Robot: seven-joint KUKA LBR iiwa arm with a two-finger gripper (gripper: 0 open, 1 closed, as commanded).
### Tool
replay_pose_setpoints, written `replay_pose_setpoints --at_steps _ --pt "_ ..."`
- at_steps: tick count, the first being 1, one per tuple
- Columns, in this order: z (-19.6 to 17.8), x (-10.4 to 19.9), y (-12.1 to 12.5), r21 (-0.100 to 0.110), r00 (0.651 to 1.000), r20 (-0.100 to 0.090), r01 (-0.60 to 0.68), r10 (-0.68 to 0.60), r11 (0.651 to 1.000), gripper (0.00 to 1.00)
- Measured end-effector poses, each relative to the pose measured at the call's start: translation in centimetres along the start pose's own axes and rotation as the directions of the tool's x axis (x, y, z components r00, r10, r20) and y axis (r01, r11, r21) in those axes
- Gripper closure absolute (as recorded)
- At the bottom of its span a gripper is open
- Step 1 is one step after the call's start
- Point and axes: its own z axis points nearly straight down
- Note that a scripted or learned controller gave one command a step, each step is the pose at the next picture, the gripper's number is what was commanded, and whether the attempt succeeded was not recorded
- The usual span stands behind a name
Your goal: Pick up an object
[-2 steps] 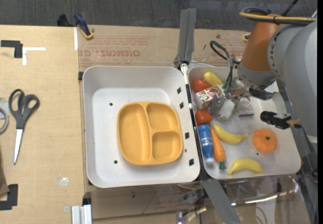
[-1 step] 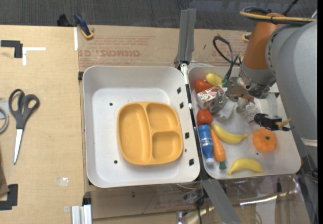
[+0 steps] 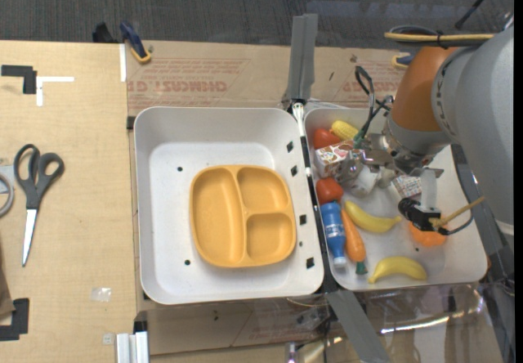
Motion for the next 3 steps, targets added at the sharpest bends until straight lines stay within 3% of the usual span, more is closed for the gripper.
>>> replay_pose_setpoints --at_steps 1,2,3 --pt "-0.3 -1.4 -7.5 -0.025 0.994 -0.008 -0.111 0.111 0.994 0.00" --pt "-0.1 -1.4 -12.3 -0.026 0.998 -0.007 -0.063 0.063 0.998 0.00" --pt "-1.0 -1.5 -12.3 -0.026 0.998 -0.007 -0.067 0.067 0.997 1.00"
